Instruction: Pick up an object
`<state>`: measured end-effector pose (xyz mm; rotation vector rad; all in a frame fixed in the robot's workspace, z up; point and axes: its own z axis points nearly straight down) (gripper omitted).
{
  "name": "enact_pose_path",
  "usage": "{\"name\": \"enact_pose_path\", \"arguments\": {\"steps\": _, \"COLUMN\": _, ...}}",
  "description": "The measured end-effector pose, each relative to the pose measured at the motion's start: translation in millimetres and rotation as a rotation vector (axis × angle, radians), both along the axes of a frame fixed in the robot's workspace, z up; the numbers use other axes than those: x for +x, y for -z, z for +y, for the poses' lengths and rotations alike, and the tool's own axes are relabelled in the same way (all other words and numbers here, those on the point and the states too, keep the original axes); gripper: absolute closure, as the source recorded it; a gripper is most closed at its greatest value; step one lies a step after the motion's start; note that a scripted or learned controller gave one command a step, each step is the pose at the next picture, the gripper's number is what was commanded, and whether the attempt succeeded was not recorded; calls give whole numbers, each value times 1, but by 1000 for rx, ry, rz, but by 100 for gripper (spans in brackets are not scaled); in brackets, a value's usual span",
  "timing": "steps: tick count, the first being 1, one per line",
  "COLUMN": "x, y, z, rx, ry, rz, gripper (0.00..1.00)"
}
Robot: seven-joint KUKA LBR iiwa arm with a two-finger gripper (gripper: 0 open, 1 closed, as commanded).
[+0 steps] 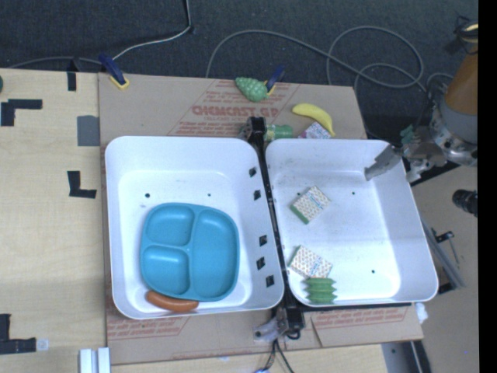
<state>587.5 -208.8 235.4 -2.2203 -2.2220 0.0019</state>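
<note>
The gripper (380, 166) hung over the right bin's (404, 231) far right corner, reaching in from the right. 1 grey finger (379, 166) pointed down toward the bin floor, with nothing seen between the fingers; whether they were spread or pressed together could not be told.

In the right bin, 1 patterned packet (311, 204) lay near the middle, a 2nd packet (311, 263) sat near the near left corner, and a green toy (320, 289) rested just beside it against the near edge.

The left bin (124, 208) held a blue tray (189, 252) with 3 compartments, and an orange sausage (172, 301) lay touching the tray's near edge.

Beyond the bins, on the cardboard (155, 107), lay a banana (314, 116) and a green object (251, 88).
</note>
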Motion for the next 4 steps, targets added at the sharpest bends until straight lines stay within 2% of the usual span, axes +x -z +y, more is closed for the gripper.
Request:
{"name": "enact_pose_path", "arguments": {"steps": 1, "x": -25, "y": 57, "z": 71, "rx": 2, "ry": -1, "rz": 1, "gripper": 0}}
{"name": "enact_pose_path", "arguments": {"steps": 2, "x": -23, "y": 150, "z": 115, "rx": 1, "ry": -1, "rz": -2, "gripper": 0}}
{"name": "enact_pose_path", "arguments": {"steps": 3, "x": 10, "y": 150, "z": 107, "rx": 0, "ry": -1, "rz": -3, "gripper": 0}}
{"name": "enact_pose_path", "arguments": {"steps": 4, "x": 10, "y": 140, "z": 107, "rx": -1, "ry": -1, "rz": -3, "gripper": 100}}
